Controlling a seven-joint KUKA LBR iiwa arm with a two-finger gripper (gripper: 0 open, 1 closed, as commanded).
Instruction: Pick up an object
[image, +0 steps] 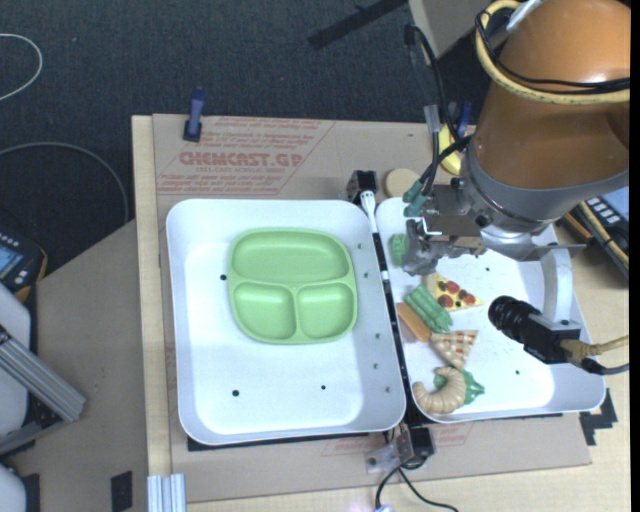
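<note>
The right bin (525, 385) holds several toy foods. A pizza slice (453, 293) lies beside a green pod (430, 310) and a brown stick (411, 322). Below them are a waffle cone piece (455, 346) and a tan croissant-like piece (441, 392) with a green leaf. My gripper (428, 250) hangs low over the bin's upper left corner, just above the pizza slice. A small green item (398, 248) sits right against its left side, near the bin wall. The wrist hides the gripper's tips.
The left bin (200, 380) carries a green divided plate (293, 284) in its upper middle. A blue clamp (194, 115) sits on the cardboard board behind the bins. The arm's big orange-banded body covers the upper right.
</note>
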